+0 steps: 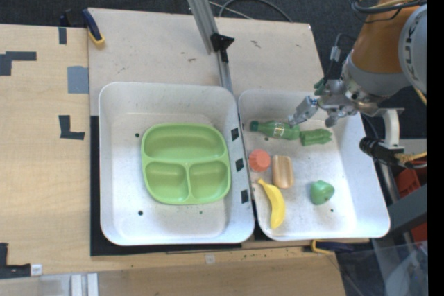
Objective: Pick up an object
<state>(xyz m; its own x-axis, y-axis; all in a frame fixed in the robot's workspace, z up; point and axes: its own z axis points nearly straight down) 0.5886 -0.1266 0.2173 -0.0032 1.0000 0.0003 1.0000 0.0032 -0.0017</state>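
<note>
The grey arm with its orange band reaches in from the right, and its hand hangs over the far part of the right-hand shallow white bin, its two fingers spread apart with nothing between them. One fingertip sits just above the green plastic bottle, which lies on its side near the bin's far edge; the other finger stands above the small dark-green leafy vegetable piece, which lies just to the right of the bottle. Nearer the camera from the bottle, a small round orange-red toy fruit rests close to the bin's left wall, with a tan bread-shaped toy just beside it on the right. A yellow plastic banana lies below those two, and a round green toy pepper sits well to the banana's right. In the left-hand shallow white bin, left of the bottle's bin and touching it along the shared wall, lies a lime-green three-compartment plastic tray. Both bins stand on the pale wooden surface.
</note>
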